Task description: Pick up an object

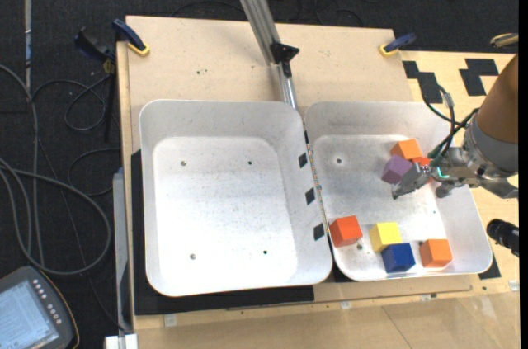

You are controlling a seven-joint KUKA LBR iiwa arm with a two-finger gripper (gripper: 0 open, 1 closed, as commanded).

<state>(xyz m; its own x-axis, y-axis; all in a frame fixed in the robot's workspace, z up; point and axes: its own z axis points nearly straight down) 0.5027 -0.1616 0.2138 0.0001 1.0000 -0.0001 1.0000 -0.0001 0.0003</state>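
The claw (pixel 410 186), its grip impossible to tell, hovered just beside a purple block (pixel 397 169) mid-approach; closing squarely on the block looked the next requirement.

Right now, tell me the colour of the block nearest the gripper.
Purple block, seen in the camera view.

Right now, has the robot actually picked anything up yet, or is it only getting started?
Nothing looks lifted yet. The hand is down in the right bin, beside the purple block and an orange block; whether it grips either is unclear. Four more blocks lie along the bin's front edge. The grab and lift are left.
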